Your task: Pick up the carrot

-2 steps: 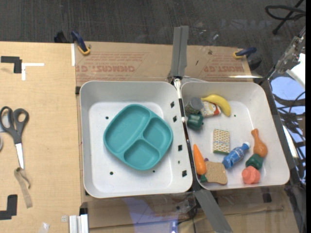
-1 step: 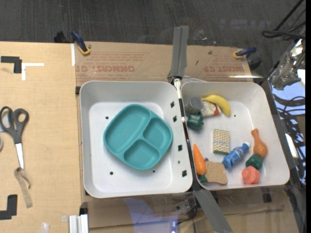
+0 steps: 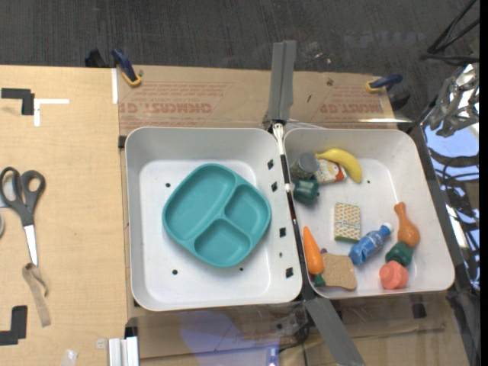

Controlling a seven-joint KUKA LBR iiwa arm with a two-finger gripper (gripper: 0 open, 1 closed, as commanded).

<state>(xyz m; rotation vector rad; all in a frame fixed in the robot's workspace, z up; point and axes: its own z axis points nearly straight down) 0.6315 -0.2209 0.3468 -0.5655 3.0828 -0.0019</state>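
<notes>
Against the right bin's point(image 3: 427, 166) left wall, near corner, we find the carrot point(image 3: 312, 251) lying untouched beside a bread slice point(image 3: 338, 271); the whole pick remains ahead, and we cannot tell the pincer's state.

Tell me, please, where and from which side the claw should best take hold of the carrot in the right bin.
Probably the carrot at its thick middle, from above, jaws across its width. It lies flat, long axis running away from the camera, close against the bin's left wall with the bread slice at its near tip, so side approaches look crowded.
</notes>
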